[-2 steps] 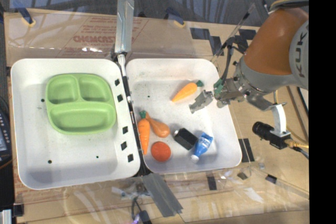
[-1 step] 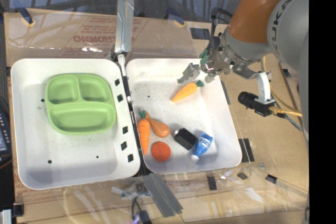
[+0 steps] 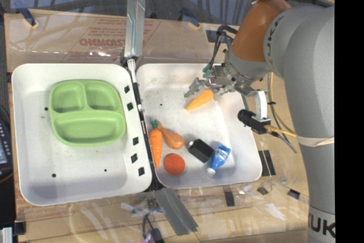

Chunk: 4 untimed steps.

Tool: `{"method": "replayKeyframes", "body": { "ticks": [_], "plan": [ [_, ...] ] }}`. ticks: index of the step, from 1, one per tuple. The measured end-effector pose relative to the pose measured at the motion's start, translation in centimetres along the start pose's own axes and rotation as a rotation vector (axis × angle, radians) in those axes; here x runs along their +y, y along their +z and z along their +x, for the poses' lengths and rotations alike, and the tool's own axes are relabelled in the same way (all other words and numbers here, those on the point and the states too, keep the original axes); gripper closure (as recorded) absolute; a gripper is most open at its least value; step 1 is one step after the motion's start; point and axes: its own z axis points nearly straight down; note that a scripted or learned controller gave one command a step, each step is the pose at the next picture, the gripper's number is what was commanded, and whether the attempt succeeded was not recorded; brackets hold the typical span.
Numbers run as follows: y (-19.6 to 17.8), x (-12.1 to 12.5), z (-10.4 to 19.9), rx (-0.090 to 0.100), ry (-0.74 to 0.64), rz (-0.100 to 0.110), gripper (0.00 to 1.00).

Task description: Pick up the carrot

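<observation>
A carrot [image 3: 155, 146] with a green top lies in the right bin [image 3: 170, 79], along its left wall. It touches an orange pear-shaped piece [image 3: 172, 138]. Further back in the same bin, a smooth orange cone-shaped piece [image 3: 199, 101], like a carrot without leaves, sits tilted just under my gripper [image 3: 203, 90]. The fingers close on its upper edge. The gripper is well to the upper right of the leafy carrot and apart from it.
An orange ball [image 3: 174, 164], a black block [image 3: 200, 149] and a small blue bottle [image 3: 219, 159] lie at the front of the right bin. The left bin [image 3: 34, 139] holds a green divided plate [image 3: 87, 111]. A grey divider strip [image 3: 135, 31] stands between the bins.
</observation>
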Motion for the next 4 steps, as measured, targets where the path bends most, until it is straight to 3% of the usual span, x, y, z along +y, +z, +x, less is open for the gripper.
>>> {"method": "replayKeyframes", "body": {
  "ticks": [1, 2, 3, 4],
  "plan": [
    [4.4, 4.0, -2.7, -0.004, 0.04, -0.014, 0.0],
    [7.2, 0.0, -3.6, -0.001, 0.07, -0.006, 0.0],
    [6.4, 0.0, -3.5, 0.0, 0.065, -0.002, 1.0],
    [-8.7, -4.6, 1.2, -0.001, -0.036, -0.009, 1.0]
  ]
}}
